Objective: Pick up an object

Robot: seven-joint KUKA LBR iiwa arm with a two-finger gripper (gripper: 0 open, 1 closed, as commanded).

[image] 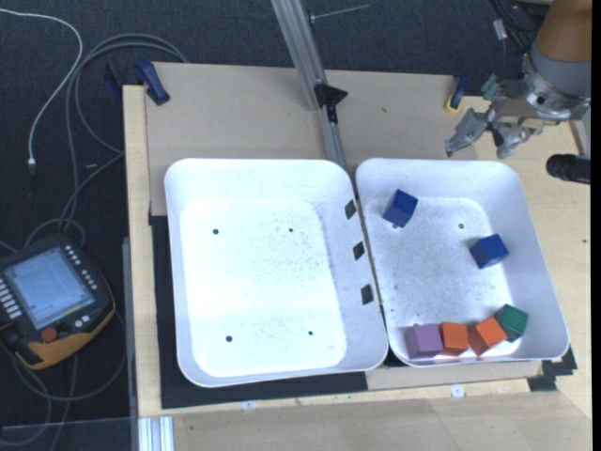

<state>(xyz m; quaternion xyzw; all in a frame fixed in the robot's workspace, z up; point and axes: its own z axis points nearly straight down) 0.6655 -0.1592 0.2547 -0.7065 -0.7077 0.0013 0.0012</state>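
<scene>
Blue block (400, 207) sits tilted in the right bin (531, 216), toward its upper left, apart from the rest. Second blue block (488, 250) lies further right, near the middle of the same bin. Along the bin's near edge there is a tight row: purple block (425, 339), orange block (454, 337), a second orange block (489, 334) and a green block (512, 321) at the right end, touching or nearly touching each other (the green one sits slightly higher up the wall). Left bin (188, 252) lies just beside the right one, white with fine dark speckles on its floor.

Tool (485, 132) hangs above the table (235, 120) beyond the right bin's far rim, well apart from every block; its fingers (465, 140) look spread apart, nothing between them. Grey arm with an orange section (568, 28) comes in from the upper right. Metal rail (299, 50) runs from the top edge down to the gap between the bins. Handheld controller (49, 299) with a screen lies on the dark floor to the left, cables (56, 83) looping above it.
</scene>
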